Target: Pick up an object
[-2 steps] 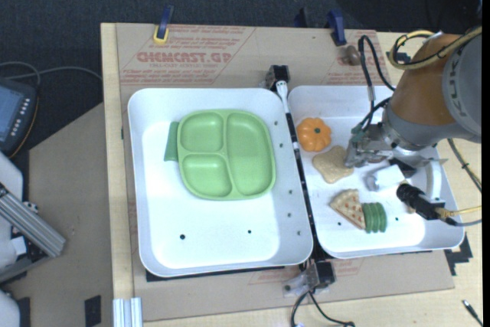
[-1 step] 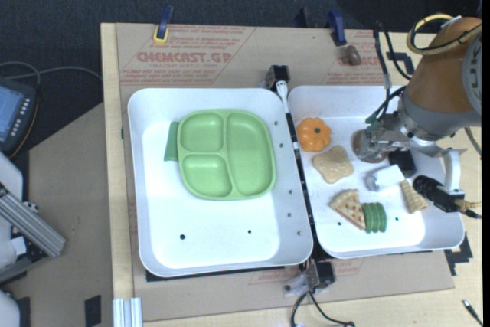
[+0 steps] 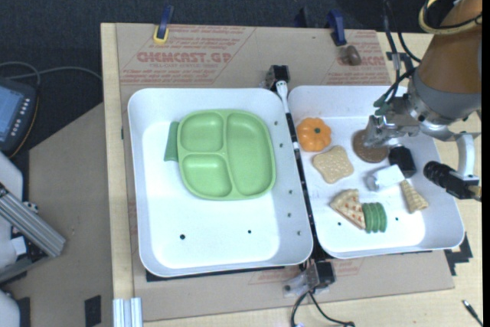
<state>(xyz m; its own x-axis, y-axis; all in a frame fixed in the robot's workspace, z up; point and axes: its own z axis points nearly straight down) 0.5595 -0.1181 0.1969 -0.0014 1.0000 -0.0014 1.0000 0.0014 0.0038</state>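
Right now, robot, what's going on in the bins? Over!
End effector low in right bin, grip state unclear. Nothing seen held. Toy pumpkin, cracker, pizza slice loose nearby. Green divided plate in left bin.

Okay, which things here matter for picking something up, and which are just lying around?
For the job: pincer, pumpkin, cracker, pizza slice, green roll, brown disc, right bin.

Lying about: green tray, left bin, yellow clamp, blue clamp.
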